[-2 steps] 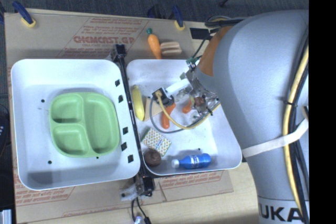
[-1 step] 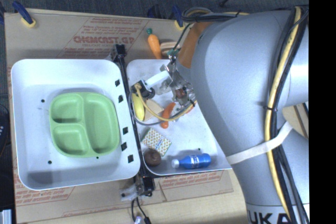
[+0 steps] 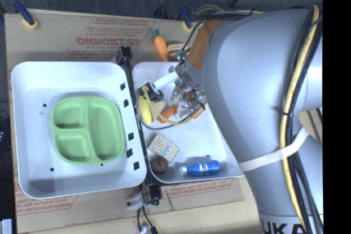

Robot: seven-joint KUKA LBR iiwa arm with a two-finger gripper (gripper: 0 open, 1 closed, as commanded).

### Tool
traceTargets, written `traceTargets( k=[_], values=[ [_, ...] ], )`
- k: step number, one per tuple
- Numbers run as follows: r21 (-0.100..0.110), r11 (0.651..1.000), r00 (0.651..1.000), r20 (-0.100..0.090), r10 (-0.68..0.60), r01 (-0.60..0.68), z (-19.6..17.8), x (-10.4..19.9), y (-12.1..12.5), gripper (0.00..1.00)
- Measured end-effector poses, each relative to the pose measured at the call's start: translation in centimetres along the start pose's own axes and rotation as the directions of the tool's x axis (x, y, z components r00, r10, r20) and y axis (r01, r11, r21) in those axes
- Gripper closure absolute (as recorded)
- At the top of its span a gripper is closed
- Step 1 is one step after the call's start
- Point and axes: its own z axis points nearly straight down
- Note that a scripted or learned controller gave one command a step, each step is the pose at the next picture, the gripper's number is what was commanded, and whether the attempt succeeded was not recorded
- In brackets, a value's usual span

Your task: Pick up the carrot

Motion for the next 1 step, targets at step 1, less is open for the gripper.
traceTargets(
  k=[1],
  values=[
    [-0.007,1.000,1.000,-0.005,0.029,-0.029,-14.42,3.93,-3.40,1.00]
  ],
)
